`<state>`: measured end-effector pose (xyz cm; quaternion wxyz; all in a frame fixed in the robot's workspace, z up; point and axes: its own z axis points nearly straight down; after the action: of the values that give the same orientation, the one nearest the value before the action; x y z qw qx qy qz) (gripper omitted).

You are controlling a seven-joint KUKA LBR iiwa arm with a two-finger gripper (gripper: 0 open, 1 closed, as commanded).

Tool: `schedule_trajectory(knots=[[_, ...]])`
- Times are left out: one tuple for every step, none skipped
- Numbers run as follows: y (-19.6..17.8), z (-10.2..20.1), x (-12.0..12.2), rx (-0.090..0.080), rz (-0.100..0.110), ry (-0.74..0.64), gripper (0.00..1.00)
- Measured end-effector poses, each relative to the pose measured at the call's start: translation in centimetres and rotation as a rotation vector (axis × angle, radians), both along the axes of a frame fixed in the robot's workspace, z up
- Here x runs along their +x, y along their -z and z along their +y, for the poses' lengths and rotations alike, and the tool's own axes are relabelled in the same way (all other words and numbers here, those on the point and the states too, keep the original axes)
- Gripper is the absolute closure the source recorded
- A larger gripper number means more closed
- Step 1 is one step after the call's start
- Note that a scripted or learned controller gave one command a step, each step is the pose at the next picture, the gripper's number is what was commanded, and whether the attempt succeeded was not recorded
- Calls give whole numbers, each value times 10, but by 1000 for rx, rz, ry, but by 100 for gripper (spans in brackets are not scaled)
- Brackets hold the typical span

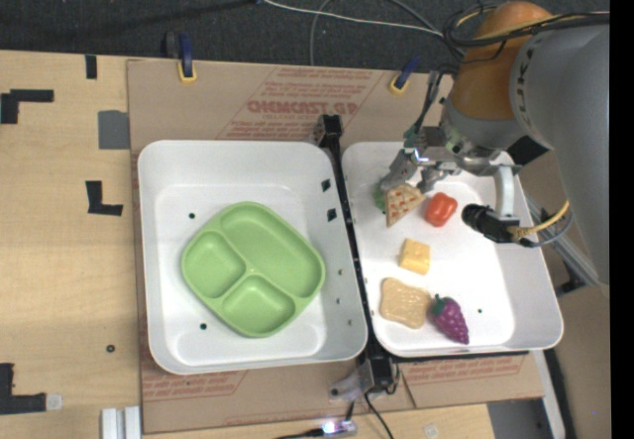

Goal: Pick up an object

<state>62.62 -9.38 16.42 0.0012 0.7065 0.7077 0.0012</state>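
Camera view: I judge the pick as barely begun. My hand (411,172) is down in the right bin (530,328), toward its eleven o'clock corner, right over the pizza slice (402,203). Nothing looks lifted; every toy seems to rest on the bin floor. Whether I have closed on the slice I cannot tell, since my wrist hides the contact. The slice sits just at five o'clock from my hand, touching or nearly touching it. Left to do, as I judge it: secure a grip and raise something clear of the bin.

Counting the right bin, I find five toys: one pizza slice, one red tomato (441,209) just at three o'clock of it, one yellow cheese cube (415,256) near the middle, one slice of toast (402,303) toward six o'clock, and one purple grape bunch (450,318) touching the toast's right side. The left bin (158,189) holds one green divided plate (253,269). Two bins stand on the tabletop (59,259).
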Motion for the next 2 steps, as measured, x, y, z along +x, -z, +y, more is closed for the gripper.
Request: schedule_trajectory(knots=[[-44,-2,6,0,1,0,100],[-69,-1,7,0,3,0,100]])
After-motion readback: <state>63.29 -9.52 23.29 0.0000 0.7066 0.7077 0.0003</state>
